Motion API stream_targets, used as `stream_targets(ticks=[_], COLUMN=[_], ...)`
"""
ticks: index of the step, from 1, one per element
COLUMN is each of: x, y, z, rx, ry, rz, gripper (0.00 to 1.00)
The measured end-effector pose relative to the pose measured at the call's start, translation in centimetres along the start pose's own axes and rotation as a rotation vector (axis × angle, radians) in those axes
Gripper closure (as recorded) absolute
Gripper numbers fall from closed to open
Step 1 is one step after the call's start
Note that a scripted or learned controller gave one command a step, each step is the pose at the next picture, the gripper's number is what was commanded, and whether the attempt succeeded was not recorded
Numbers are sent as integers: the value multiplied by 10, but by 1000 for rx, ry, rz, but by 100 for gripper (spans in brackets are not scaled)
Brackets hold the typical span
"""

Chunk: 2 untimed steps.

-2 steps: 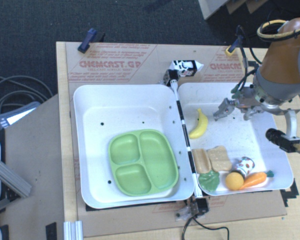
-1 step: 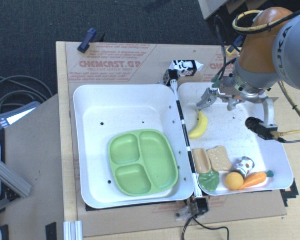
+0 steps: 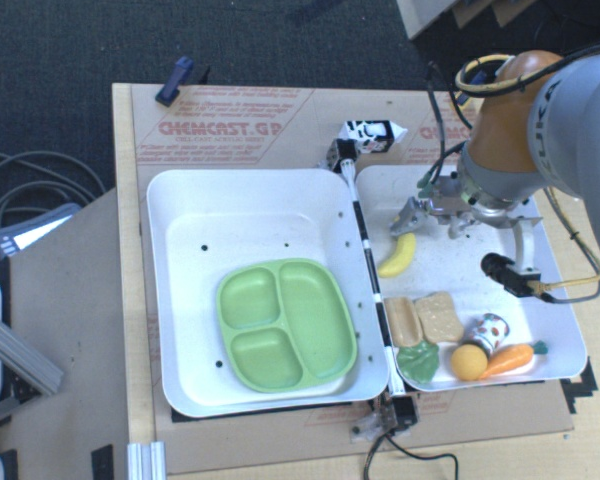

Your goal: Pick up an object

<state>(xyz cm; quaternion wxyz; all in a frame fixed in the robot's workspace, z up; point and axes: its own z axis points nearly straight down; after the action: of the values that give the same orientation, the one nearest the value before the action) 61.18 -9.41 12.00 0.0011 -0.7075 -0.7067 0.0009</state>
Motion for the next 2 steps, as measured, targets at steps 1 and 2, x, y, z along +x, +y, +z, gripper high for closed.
stream_targets(ticks=[1, 2], x=[-6, -7], y=[-6, 7], z=[36, 35], rx=[0, -4], ry=[1, -1], rz=[0, -1], gripper=[0, 0])
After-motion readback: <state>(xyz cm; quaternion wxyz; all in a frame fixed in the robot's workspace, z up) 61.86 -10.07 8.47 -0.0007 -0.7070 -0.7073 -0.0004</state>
